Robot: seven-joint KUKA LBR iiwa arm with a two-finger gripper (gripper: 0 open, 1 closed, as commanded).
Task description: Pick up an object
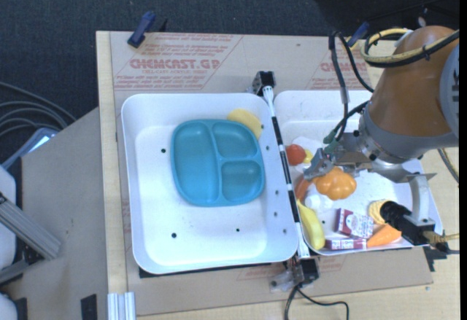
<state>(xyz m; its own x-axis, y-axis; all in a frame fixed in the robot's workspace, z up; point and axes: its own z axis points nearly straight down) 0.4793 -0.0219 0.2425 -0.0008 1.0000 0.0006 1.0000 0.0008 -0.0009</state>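
Observation:
My gripper (321, 163) hangs low over the left part of the right bin (310, 103), reaching in from the right. Just below and to the right of it lies an orange pepper-like toy (336, 184), touching or nearly touching the gripper. A red tomato (295, 154) sits just to the gripper's left. Along the bin's left wall lies a yellow banana (312, 224). A red and white carton (350, 225), an orange carrot (384, 237) and a round yellow piece (375, 208) rest near the front edge. Nothing visibly sits in the gripper.
The left bin (146, 187) bears a blue divided plate (217, 162), with a yellow fruit (246, 120) at its far right corner. A small white item (314, 202) lies under the pepper. The arm covers the right bin's right side.

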